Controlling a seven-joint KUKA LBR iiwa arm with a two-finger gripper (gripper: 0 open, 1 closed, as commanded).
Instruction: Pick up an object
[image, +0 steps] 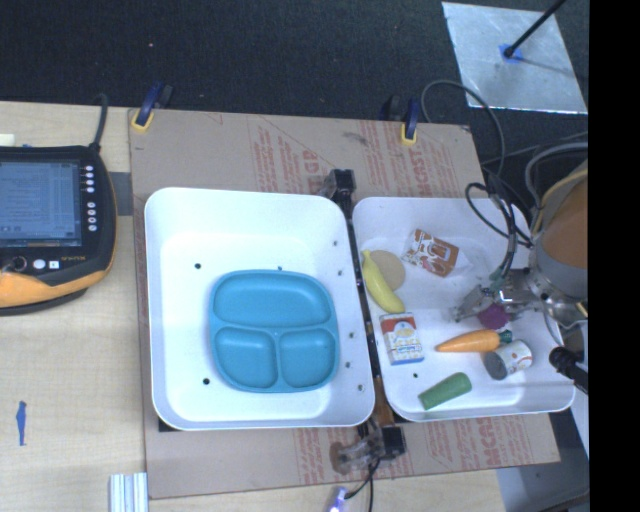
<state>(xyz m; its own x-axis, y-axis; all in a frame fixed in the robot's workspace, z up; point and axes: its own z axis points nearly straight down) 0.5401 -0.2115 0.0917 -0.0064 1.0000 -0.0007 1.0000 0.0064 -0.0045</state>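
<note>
The gripper hangs at three o'clock in the right bin, just above a purple object and a toy carrot. Whether it is released or clenched cannot be told. Judged as the approach; next comes descent onto one item.

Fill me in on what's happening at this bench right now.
A robot arm reaches in from the right, its gripper low over the right bin, close above a purple item and a carrot. Nothing is visibly held. A banana, two small cartons, a green piece and a small can lie around it. The left bin holds a blue divided tray.
</note>
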